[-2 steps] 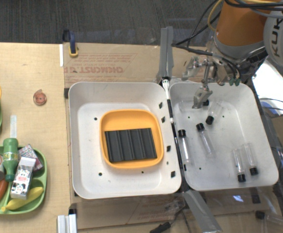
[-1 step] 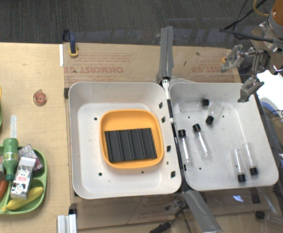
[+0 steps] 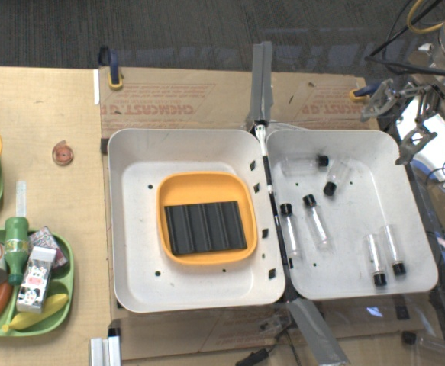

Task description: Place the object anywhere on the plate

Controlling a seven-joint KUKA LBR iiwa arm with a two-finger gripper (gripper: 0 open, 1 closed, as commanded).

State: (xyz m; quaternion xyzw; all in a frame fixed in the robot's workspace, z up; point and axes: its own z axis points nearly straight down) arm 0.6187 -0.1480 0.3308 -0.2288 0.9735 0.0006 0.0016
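Sitting in left bin (image 3: 130, 204): yellow plate (image 3: 207, 189) under dark ridged block (image 3: 207, 228); right bin (image 3: 405, 204): capped tubes (image 3: 314, 218); gripper (image 3: 396, 124) state unclear.

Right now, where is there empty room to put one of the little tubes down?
The yellow plate has only its bare rim around the dark ribbed block. The left bin has white floor around the plate. The right bin is crowded with scattered tubes.
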